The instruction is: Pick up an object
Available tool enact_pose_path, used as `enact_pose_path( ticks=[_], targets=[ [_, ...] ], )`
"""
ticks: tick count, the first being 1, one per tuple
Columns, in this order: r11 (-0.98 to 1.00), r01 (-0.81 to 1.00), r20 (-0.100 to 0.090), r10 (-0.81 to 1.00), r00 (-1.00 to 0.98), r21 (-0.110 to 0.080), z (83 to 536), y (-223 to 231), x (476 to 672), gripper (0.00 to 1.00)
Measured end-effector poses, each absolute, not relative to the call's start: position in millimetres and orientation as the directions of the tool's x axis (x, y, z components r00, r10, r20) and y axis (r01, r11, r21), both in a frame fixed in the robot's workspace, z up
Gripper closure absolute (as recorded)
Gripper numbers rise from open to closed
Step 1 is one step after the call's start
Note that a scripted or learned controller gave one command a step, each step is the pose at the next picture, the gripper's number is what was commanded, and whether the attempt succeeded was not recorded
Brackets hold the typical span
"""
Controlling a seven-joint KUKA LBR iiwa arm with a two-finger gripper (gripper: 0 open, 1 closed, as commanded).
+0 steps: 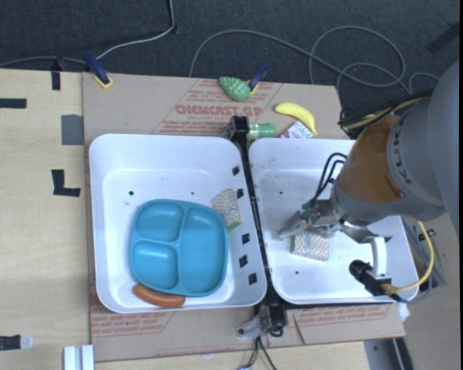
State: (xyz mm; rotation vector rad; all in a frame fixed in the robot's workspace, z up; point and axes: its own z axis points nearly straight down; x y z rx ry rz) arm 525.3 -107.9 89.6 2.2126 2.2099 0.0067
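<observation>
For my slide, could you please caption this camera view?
Gripper poised over a patterned packet in the right bin; blue plate in the left.

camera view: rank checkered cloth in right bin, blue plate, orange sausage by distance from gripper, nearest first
1. Checkered cloth, right bin, directly under the gripper.
2. Blue plate, left bin, across the divider.
3. Orange sausage, left bin's near edge, below the plate.

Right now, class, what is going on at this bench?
A grey robot arm reaches into the right bin. Its hand sits just above a small patterned packet on the bin floor. The left bin holds a blue divided plate, a toy sausage and another patterned packet.
</observation>
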Motion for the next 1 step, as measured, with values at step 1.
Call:
enact_pose_path(
  ticks=[1],
  targets=[
    [0.002, 1.000, -0.001, 1.000, -0.002, 0.000, 99.5, -118.6, 639.3, 0.00]
  ],
)
